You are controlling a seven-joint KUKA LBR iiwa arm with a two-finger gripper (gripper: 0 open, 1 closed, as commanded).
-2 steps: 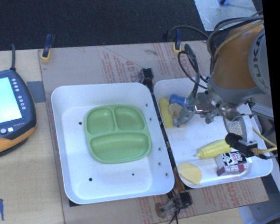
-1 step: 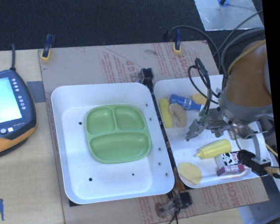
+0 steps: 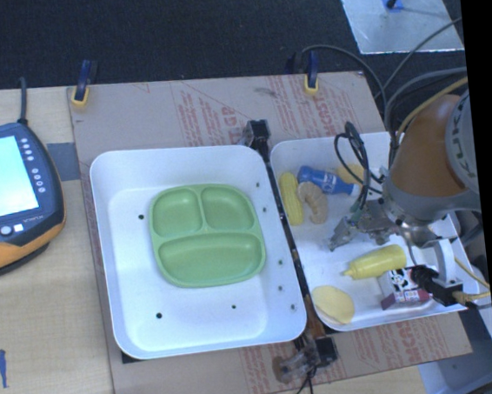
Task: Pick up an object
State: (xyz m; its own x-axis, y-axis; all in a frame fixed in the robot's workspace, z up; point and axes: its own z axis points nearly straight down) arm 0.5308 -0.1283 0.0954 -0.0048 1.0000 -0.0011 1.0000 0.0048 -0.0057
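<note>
My gripper (image 3: 358, 238) hangs low over the middle of the right bin (image 3: 311, 152), on the grey arm with its orange band (image 3: 426, 160). Its fingers are spread open with nothing between them. Just below it lies a yellow mustard bottle (image 3: 375, 263). To its upper left are a tan cookie (image 3: 316, 202), a yellow corn cob (image 3: 291, 197) and a blue bottle (image 3: 323, 178). A round yellow piece (image 3: 333, 304) sits at the bin's front left. A small red, white and black carton (image 3: 402, 290) lies at the front right.
The left bin (image 3: 125, 248) holds a green divided plate (image 3: 205, 234). A tablet controller (image 3: 5, 195) rests on the bench at far left. Black cables (image 3: 352, 150) loop over the right bin's back edge. Clamps (image 3: 82, 85) hold the cardboard sheet.
</note>
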